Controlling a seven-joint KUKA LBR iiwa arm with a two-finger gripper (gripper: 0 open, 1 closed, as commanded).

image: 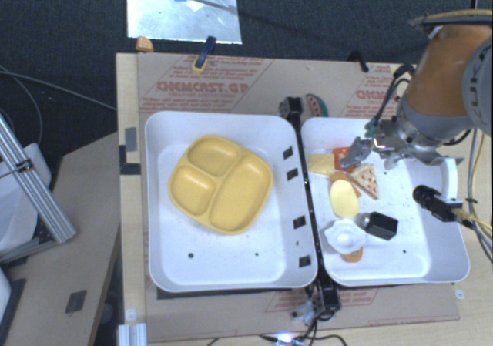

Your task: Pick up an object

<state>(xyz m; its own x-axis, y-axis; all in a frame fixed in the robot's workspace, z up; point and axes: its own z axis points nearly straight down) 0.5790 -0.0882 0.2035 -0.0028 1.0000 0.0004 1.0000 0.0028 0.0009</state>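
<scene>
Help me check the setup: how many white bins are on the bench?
2. The left bin holds a yellow divided plate; the right bin, touching it, holds the small items beneath the gripper.

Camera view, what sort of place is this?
Likely a robotics lab test bench: a robot arm reaches over two white bins, one holding a yellow divided tray, the other toy food, with loose cables nearby.

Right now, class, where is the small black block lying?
The small black block lies in the right-hand bin, toward its front, just right of the white cup and below the yellow oval piece.
</scene>
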